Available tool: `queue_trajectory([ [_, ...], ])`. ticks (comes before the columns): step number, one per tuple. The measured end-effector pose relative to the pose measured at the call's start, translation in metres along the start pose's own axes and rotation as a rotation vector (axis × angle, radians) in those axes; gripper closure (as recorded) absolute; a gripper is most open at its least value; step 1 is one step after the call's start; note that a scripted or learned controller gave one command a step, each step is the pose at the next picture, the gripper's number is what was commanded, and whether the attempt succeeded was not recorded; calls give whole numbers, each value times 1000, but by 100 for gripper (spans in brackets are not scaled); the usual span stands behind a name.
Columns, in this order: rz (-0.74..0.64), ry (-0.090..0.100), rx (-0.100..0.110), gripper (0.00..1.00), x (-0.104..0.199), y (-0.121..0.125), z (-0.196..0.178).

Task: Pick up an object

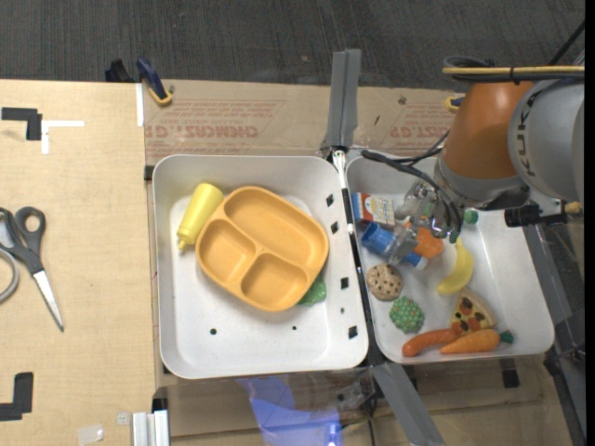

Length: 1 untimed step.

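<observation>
Left bin [177,342]: tray [261,247], bottle [198,214] at its left. Right bin [521,277]: cookie [383,281], banana [456,269] to its right, carrots [456,342] in front, pizza slice [471,313] behind carrots.

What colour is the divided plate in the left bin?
Orange-yellow; the divided plate shows best in the camera view.

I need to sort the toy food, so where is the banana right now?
The banana lies in the right bin, just right of the gripper, with the pizza slice and the carrots below it in the camera view.
</observation>
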State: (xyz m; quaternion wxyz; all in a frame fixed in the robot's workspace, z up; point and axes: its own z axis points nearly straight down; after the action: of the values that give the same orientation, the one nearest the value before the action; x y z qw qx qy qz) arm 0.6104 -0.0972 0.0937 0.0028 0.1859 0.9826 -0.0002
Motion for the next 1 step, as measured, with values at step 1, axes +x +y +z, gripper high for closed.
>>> queue_trajectory([
  [1, -4, -4, 0, 100, -1, 1, -10],
])
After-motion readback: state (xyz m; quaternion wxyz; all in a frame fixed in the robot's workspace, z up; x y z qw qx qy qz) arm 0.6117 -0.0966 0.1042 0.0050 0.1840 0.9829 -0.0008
